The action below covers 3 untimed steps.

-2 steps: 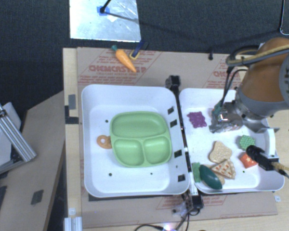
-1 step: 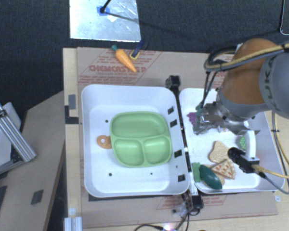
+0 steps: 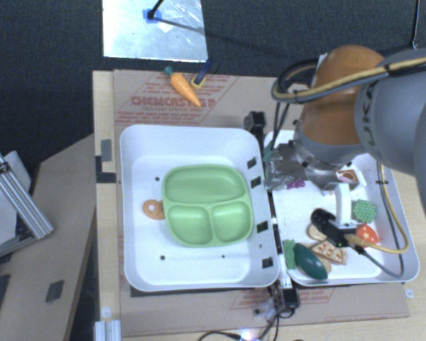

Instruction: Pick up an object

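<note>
Grey gripper (image 3: 282,170), grip state unclear, hangs beside right bin's (image 3: 401,226) left rim.

Two white bins: the left bin (image 3: 138,190) and the right bin (image 3: 401,251). One green divided plate (image 3: 206,204) with three compartments and one small pretzel (image 3: 154,209) lie in the left. One toy carrot (image 3: 184,89) at twelve o'clock on the surface (image 3: 71,183).
</note>
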Tool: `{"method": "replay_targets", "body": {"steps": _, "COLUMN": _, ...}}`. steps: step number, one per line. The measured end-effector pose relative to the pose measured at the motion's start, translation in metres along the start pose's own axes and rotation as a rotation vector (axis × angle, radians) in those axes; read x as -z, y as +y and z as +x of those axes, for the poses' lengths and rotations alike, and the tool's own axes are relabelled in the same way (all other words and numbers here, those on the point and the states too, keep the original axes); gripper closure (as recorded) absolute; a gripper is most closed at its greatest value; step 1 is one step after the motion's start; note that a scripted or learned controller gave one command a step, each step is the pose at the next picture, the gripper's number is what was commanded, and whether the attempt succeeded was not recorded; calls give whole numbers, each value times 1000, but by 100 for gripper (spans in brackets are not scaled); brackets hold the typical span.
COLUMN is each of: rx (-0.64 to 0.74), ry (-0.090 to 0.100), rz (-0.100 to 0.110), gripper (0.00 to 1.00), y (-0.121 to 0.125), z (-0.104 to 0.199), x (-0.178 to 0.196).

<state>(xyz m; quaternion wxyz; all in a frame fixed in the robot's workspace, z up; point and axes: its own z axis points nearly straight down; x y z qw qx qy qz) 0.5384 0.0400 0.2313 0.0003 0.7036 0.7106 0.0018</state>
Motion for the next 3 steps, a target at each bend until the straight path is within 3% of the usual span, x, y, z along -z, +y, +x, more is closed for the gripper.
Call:
{"method": "replay_targets", "body": {"steps": 1, "rx": -3, "ry": -1, "rz": 0, "gripper": 100, "y": 8, "z": 25, "x": 1}}
{"method": "replay_targets", "body": {"steps": 3, "rx": -9, "ry": -2, "rz": 3, "gripper": 100, "y": 8, "z": 14, "x": -16}}
